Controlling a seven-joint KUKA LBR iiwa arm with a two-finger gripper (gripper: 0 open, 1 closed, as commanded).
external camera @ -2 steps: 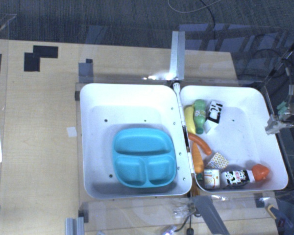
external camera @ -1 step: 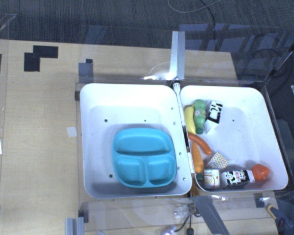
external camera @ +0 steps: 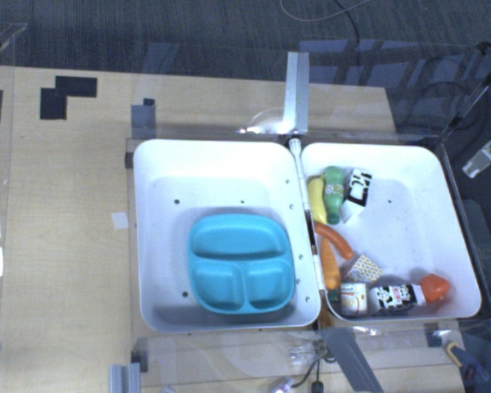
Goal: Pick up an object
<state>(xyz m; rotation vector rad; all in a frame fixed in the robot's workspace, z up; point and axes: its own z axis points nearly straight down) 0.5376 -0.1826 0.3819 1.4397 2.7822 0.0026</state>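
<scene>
Your gripper's state cannot be told here, so choose the black-and-white bottle (external camera: 395,296) lying along the right bin's (external camera: 409,211) front wall, beside the small can (external camera: 353,298), and descend centred across its body.

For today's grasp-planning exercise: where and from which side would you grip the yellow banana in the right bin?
Grip the banana across its middle, coming from above. It lies flat beside the divider, with a green item against its other side, so its ends offer freer room.
</scene>
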